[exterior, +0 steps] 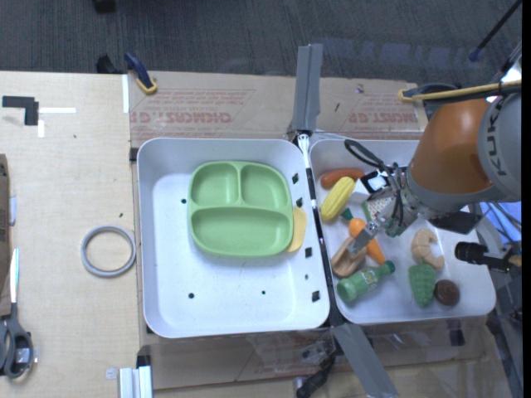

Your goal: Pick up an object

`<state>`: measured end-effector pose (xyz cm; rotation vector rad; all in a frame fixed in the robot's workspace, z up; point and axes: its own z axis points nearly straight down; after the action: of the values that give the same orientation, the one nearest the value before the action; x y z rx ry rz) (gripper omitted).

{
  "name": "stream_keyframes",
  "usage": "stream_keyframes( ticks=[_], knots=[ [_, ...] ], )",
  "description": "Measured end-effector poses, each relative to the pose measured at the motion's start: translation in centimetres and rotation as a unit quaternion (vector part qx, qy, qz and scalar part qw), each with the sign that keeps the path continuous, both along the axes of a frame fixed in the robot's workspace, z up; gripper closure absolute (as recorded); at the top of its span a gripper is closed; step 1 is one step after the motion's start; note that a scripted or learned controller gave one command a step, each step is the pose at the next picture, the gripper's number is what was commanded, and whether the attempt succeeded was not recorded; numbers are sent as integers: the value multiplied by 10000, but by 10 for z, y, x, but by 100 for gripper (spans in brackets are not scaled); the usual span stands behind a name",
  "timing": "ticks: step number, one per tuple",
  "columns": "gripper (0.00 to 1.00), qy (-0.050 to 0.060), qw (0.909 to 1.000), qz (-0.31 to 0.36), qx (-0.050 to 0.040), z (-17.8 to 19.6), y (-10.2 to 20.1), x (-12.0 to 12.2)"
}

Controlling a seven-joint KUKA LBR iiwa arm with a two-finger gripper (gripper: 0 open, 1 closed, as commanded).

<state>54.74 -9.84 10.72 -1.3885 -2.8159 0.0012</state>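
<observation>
Green tray (241,210) in left bin (162,247); toys (365,255) right.

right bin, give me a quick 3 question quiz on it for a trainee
1. True or false: the green divided plate lies in the same bin as the toy corn.
2. Multiple choice: what lies nearest the right bin's front edge? A) green bottle B) toy corn C) red sausage
3. Fill in: the end effector hangs over the ____ bin.

Key
1. False; the plate is in the left bin, the corn in the right one.
2. A
3. right
</observation>
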Motion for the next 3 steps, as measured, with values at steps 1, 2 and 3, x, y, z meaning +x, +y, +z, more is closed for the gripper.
stream_keyframes(
  ticks=[1, 2, 3],
  knots=[
    [100, -15, 10000, -27, -1, 9, -1, 1],
    [100, -70, 9997, -213, -23, -4, -72, 41],
    [100, -9, 9769, -2137, -12, 91, -6, 57]
  ],
)
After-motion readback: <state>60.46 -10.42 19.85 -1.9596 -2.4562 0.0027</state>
